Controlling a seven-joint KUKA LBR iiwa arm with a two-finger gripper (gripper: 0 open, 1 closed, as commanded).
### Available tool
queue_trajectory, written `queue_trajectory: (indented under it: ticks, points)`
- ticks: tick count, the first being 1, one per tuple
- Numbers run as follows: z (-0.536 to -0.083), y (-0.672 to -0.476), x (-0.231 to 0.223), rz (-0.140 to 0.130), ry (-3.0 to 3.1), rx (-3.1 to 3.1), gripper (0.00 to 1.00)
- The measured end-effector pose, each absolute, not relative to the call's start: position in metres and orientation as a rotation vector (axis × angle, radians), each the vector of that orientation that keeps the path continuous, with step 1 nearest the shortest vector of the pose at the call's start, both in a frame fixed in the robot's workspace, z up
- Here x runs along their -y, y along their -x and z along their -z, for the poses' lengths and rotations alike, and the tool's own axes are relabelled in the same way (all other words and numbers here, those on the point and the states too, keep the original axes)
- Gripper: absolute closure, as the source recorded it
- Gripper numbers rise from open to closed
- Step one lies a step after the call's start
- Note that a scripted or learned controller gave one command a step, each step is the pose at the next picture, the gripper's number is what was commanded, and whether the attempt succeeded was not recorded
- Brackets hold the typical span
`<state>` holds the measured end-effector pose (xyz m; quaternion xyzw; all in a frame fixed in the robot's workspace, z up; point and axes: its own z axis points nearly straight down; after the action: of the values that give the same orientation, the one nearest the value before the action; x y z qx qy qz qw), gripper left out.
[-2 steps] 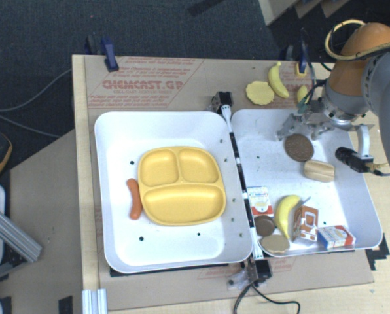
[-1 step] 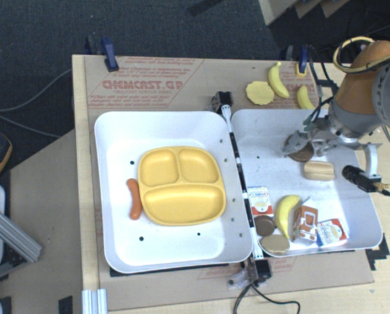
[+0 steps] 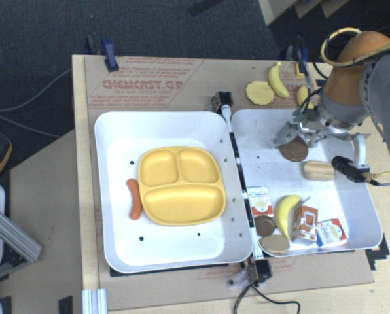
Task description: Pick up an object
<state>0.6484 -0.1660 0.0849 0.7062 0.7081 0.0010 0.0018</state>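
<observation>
Round brown cookie [image 3: 274, 243] lies at bin's [image 3: 372, 214] near edge; pincer [image 3: 296, 138] grip unclear over brown disc [image 3: 294, 151].

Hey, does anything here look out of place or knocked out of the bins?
Yes. A banana and a flat yellow piece lie on the bench board above the right bin, outside it. A hot dog lies beside the yellow tray, not in a compartment.
</observation>
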Motion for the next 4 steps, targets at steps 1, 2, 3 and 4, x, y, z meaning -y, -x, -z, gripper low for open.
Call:
queue_trajectory:
  ticks: [1, 2, 3, 4]
  points:
    - [-0.097, -0.649, 0.167, -0.006, -2.213, -2.219, 1.0]
    - [-0.192, -0.631, 0.057, -0.016, -2.206, -2.23, 1.0]
    - [-0.185, -0.629, 0.065, -0.001, -2.22, -2.222, 0.0]
    - [-0.1, -0.612, 0.123, 0.007, -2.229, -2.22, 0.0]
